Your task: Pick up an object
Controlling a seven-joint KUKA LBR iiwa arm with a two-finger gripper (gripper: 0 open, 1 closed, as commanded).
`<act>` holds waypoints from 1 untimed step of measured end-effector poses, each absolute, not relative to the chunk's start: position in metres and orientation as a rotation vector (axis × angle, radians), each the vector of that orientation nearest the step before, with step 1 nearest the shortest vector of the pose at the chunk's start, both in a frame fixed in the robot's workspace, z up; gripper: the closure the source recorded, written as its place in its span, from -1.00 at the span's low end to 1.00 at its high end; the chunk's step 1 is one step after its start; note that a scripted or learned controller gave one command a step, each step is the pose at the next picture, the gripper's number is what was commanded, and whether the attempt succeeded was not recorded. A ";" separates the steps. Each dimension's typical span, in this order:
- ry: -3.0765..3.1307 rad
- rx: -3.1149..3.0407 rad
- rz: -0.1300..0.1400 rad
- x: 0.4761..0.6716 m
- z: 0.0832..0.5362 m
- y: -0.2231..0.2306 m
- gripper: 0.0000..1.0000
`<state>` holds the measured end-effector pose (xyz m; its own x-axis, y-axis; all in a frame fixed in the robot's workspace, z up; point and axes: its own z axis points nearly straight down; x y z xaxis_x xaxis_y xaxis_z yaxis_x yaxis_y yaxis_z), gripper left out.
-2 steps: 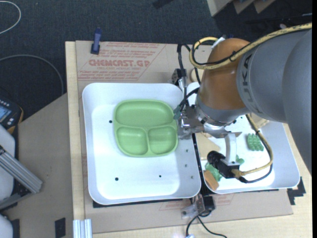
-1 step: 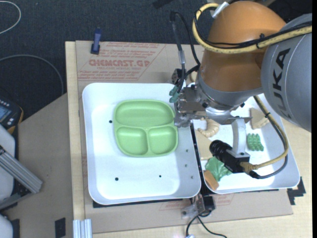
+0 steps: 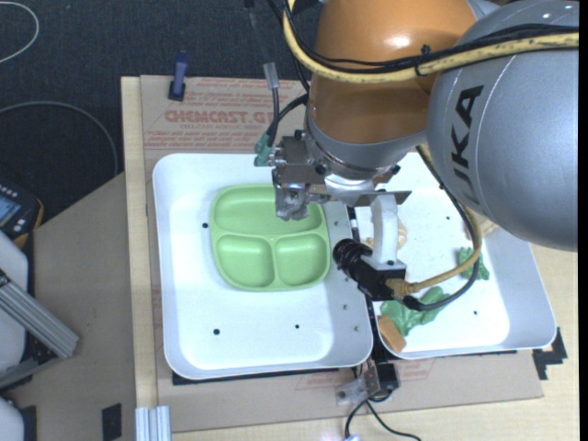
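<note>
Nearest the camera, the brown board [image 3: 230, 402] under everything pokes out past the front rims of the two white bins. The right bin [image 3: 514, 324] has a small pile in its near-left corner: a floppy green thing [image 3: 411, 313] lying on what looks like a tan, rounded piece [image 3: 390, 338], both tucked right against the wall next to the other bin. Hard to say what either one actually is tbh. The left bin [image 3: 188, 329] is bare white across its front half, and further back sits the task's thing, a green plate [image 3: 253, 246] with three compartments, two small ones towards the camera and one wide one behind. It lies flat, roughly mid-bin and a bit towards the right wall. The gripper [image 3: 290, 204] is down over the right end of that wide back compartment, close to the plate's rim. Whether it's actually touching the plate, or open or clamped, can't be made out from this angle, since the wrist blocks most of it. Above that the orange band and fat grey arm [image 3: 514, 127] swing in from the right. Furthest back, the board shows red lettering, and a blue clip [image 3: 179, 76] sits at its far-left corner.
</note>
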<state>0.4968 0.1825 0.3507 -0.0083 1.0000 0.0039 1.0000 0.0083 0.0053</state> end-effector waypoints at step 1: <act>2.219 2.231 -0.014 0.478 0.288 0.137 1.00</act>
<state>0.4775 0.1371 0.2878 0.0055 1.0000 -0.0031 0.9999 -0.0055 -0.0098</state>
